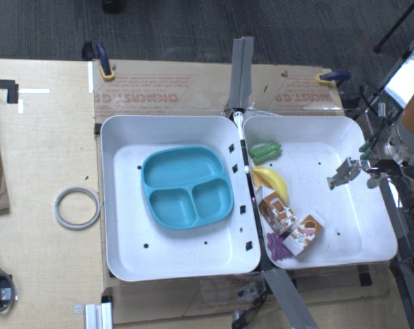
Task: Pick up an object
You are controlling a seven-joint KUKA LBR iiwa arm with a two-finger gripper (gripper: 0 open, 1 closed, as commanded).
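The gripper (338,175) hovers empty, fingers apart, well right of the banana (271,180), so approach and descent come next.

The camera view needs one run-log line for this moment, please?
gripper: over right bin, holding nothing | banana, green item, cartons: along divider | blue tray: left bin

A pale wooden desk (42,163) under even light meets dark grey carpeted floor (193,12) along its far edge.
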